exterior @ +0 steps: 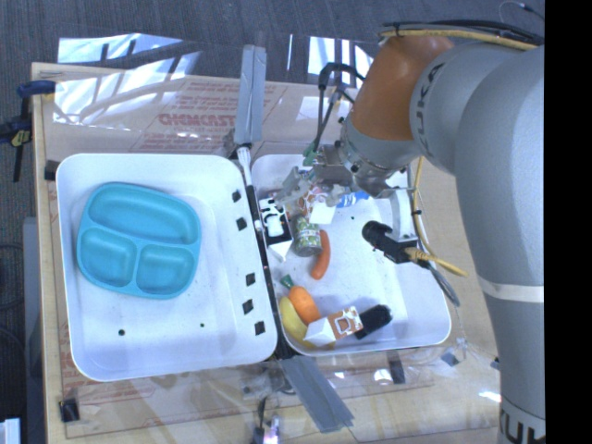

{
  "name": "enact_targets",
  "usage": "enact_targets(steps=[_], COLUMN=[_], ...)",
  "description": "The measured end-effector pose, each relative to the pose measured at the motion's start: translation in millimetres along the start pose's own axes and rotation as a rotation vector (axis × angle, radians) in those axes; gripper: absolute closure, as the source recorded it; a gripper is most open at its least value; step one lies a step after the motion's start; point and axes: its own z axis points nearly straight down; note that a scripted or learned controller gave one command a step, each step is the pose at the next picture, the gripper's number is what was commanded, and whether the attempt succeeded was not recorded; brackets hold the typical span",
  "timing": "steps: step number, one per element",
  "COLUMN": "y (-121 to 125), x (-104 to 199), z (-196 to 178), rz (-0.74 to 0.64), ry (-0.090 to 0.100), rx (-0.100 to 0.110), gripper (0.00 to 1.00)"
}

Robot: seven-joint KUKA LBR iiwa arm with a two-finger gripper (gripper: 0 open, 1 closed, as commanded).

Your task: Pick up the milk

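The gripper sits low in the right bin — over the milk — grip state unclear.

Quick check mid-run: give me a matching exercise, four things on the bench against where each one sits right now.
Things:
1. blue tray
2. carrot
3. black brush
4. sausage

Places:
A. middle of the right bin
B. right bin's near edge, right of the small carton
C. left bin
D. right bin's near-left corner, beside the banana

Pairs: 1-C, 2-D, 3-B, 4-A
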Motion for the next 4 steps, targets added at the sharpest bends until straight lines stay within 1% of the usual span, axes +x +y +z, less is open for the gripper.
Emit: enact_targets(steps=[1, 2, 3, 4], y=[17.1, 13.7, 14.0, -11.5], x=[-11.5, -37.5, -37.4, -10.2], z=[91.1, 94.5, 84.8, 100.3], rz=[-0.024, -0.037, -0.042, -0.231], ry=[-0.006, -0.001, -0.002, -0.006], rx=[-0.010, -0.005, -0.004, -0.017], gripper=[0.00, 0.00, 1.00, 1.00])
